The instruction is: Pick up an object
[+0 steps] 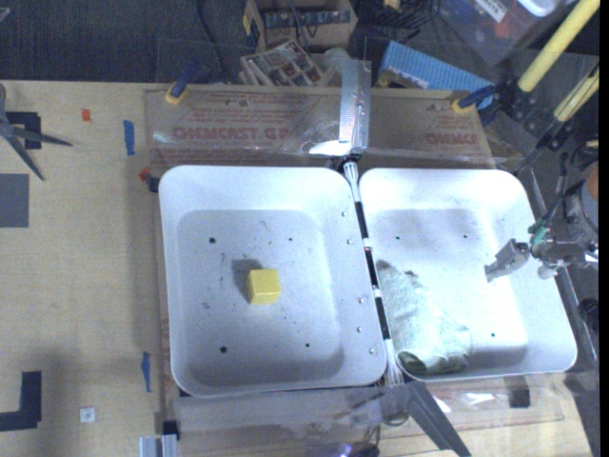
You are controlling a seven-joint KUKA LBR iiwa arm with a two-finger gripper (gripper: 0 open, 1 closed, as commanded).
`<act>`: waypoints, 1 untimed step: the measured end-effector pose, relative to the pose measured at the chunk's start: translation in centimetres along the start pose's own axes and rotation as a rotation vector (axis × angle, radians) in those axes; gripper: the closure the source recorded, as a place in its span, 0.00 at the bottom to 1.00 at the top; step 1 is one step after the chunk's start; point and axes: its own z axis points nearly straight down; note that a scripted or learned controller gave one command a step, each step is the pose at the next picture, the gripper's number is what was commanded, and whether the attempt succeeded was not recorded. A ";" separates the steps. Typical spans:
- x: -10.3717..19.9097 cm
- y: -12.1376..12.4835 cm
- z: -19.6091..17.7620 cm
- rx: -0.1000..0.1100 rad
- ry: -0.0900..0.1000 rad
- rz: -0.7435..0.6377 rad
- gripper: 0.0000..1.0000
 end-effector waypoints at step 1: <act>0.1 7.7 6.0 -0.004 -0.003 -0.102 0.00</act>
